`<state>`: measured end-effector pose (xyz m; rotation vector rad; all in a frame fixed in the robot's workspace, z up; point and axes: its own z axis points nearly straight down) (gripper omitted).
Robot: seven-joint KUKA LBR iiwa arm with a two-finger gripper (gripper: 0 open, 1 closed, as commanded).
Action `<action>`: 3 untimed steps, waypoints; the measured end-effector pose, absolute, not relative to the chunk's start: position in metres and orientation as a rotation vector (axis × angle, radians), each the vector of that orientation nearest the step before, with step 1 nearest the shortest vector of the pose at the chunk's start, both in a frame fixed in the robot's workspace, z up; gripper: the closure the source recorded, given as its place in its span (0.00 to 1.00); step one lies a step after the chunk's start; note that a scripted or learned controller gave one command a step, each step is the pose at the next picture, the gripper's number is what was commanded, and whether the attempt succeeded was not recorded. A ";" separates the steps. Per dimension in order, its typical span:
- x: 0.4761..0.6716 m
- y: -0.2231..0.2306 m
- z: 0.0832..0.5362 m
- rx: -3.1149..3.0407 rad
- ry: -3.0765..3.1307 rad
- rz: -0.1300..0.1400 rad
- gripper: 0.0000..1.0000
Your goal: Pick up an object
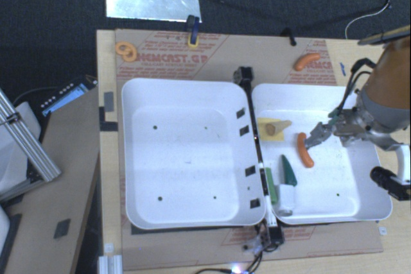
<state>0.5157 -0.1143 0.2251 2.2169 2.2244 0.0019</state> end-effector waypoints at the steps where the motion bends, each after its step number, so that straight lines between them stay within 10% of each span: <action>1: 0.483 -0.109 0.100 2.229 2.230 -0.010 0.00; 2: 0.504 -0.116 0.083 2.218 2.223 0.002 0.00; 3: 0.504 -0.116 0.095 2.218 2.222 0.004 1.00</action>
